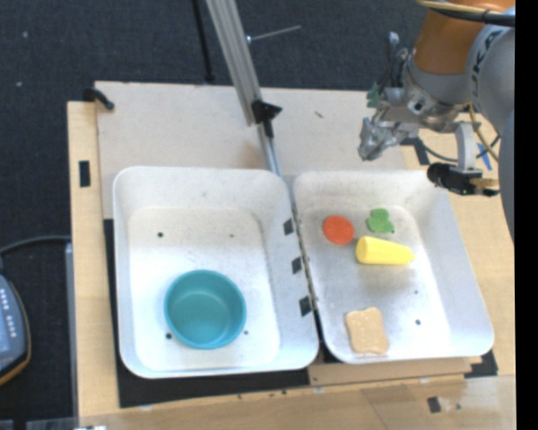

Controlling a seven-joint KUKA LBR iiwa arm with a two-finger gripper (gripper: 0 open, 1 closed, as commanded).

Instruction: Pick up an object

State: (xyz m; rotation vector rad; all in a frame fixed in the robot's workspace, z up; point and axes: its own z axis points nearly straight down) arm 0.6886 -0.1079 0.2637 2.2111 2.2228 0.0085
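Gripper hangs above the right bin's far rim, grip unreadable; wooden bench stands on dark carpet.

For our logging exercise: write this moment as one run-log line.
gripper: above right bin's far rim, holding nothing | right bin: orange piece, green piece, yellow piece, toast | left bin: teal bowl

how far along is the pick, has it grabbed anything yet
Nothing looks picked yet. The end effector hangs above the right bin's far rim. The orange piece, green piece, yellow piece and toast all lie inside. Descent and grasp remain.
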